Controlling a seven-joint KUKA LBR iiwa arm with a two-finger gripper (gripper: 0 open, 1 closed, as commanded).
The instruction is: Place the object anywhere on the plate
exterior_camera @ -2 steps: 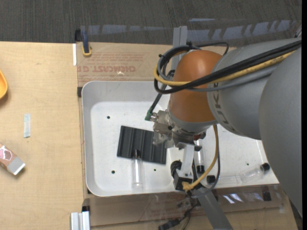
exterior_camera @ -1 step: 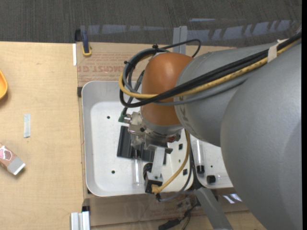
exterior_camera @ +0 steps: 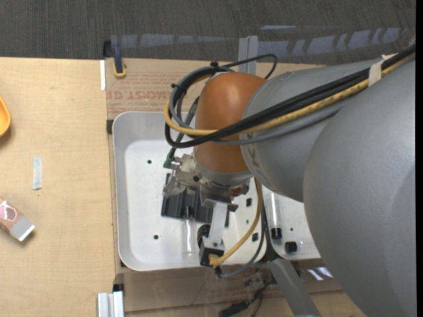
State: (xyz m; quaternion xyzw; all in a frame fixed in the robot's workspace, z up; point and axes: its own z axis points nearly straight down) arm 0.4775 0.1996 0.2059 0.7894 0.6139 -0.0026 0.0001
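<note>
one gripper (exterior_camera: 180,207) hangs low over the left bin (exterior_camera: 135,177).

Over on the left, the tan wooden surface (exterior_camera: 59,256) carries a few strays: an orange piece (exterior_camera: 3,116) peeking in at the far left edge, a small pale grey strip (exterior_camera: 37,173) lying upright below it, and lower down a red-and-white wrapped item (exterior_camera: 14,220), tilted, near the edge. Up top, dark grey carpet (exterior_camera: 165,12) runs behind a cardboard sheet (exterior_camera: 142,88) with red lettering.
</note>
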